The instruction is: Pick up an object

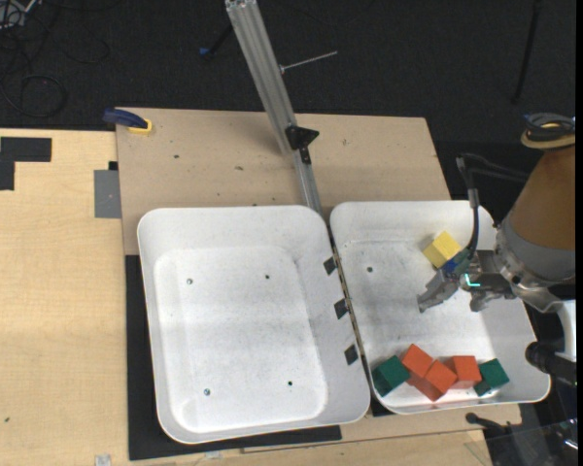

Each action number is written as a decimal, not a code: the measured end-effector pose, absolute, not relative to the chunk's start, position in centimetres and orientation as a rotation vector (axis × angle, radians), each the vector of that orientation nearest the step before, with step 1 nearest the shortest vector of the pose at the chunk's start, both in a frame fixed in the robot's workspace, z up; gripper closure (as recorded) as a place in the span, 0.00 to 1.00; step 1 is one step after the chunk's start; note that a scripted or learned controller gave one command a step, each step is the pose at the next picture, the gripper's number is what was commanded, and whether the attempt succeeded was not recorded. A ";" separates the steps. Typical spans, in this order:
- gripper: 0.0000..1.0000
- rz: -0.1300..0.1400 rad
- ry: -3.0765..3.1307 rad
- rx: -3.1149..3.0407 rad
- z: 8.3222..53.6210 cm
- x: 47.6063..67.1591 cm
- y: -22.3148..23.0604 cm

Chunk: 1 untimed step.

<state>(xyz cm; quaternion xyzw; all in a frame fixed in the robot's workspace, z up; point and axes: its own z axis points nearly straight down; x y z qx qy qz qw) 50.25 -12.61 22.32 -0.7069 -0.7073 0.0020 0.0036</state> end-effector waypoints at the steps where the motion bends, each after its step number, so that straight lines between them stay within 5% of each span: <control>1: 0.00 0.002 -2.215 -2.224 22.5 50.3 -12.8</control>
